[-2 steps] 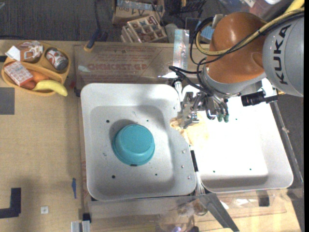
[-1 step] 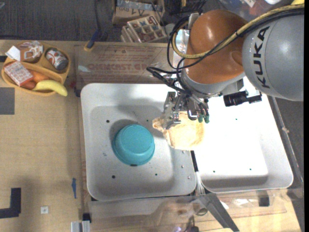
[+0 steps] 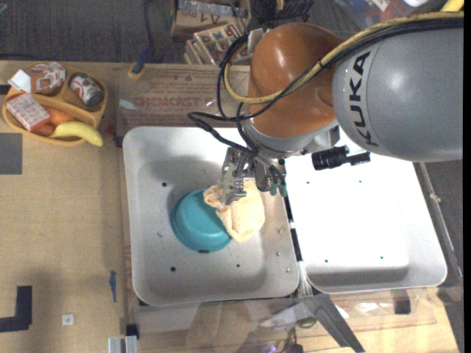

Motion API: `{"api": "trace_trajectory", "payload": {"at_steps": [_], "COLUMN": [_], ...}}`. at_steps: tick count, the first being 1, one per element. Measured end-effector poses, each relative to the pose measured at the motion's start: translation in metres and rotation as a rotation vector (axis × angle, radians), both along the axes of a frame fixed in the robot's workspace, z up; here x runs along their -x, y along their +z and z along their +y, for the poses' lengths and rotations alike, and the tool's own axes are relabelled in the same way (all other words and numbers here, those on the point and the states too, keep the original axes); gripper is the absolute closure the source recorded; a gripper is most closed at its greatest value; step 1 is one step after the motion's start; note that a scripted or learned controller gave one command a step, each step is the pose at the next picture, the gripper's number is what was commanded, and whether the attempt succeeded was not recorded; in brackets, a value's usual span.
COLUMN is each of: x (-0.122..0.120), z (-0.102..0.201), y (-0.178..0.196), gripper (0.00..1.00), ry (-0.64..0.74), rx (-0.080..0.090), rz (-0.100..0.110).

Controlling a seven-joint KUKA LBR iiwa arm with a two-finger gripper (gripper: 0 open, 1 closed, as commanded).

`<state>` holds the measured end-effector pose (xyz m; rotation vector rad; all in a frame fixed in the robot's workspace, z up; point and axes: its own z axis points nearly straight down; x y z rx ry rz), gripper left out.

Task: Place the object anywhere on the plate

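Over the left bin [image 3: 147, 197], the fingers [image 3: 237, 186] touch a pale object [image 3: 246, 215] beside the teal plate [image 3: 197, 223]; grip unclear.

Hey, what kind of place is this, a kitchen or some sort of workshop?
Probably a robotics lab, not a kitchen: a grey KUKA arm with an orange band reaches over two shallow white plastic bins on a wooden bench, with loose cables and cardboard boxes behind.
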<state>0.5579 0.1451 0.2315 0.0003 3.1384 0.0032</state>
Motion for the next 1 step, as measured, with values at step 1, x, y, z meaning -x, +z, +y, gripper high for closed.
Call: {"api": "trace_trajectory", "payload": {"at_steps": [1], "x": [-0.0002], "z": [-0.0001], "y": [0.0004], "gripper": [0.00], "ry": [0.000], "rx": [0.000], "rz": [-0.001]}}
